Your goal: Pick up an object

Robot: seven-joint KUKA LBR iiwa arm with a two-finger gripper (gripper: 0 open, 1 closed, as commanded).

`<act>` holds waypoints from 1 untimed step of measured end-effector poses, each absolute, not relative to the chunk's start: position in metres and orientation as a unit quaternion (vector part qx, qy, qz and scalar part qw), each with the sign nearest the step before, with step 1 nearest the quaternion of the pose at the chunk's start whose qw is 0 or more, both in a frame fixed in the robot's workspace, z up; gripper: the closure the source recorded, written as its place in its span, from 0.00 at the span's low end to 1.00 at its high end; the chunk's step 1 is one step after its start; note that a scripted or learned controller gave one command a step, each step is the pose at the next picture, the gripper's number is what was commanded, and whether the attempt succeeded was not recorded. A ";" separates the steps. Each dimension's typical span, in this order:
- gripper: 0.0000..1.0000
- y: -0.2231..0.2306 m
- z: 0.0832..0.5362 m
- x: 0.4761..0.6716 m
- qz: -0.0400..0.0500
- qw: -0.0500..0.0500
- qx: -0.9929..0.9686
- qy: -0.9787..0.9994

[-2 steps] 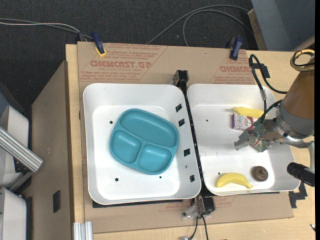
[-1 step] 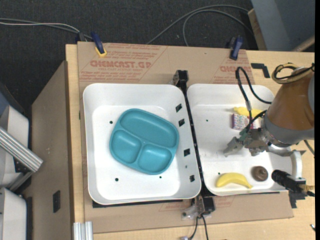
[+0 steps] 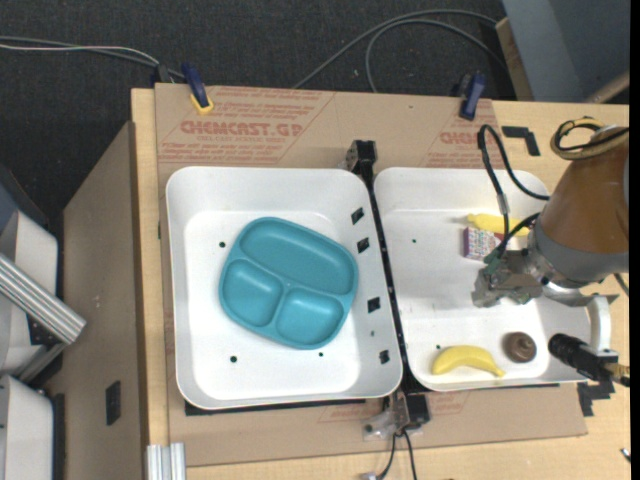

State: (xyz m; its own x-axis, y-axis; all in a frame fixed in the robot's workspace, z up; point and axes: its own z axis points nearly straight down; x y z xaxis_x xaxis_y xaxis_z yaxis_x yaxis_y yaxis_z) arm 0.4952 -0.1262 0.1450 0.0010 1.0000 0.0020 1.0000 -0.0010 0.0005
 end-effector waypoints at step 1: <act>1.00 -0.116 0.202 0.497 -0.002 -0.002 -0.706 -0.708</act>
State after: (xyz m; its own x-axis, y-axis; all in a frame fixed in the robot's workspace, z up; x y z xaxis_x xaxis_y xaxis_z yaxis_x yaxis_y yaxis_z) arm 0.4967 -0.1159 0.2015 -0.0025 1.0000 -0.0006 1.0000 0.0025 0.0053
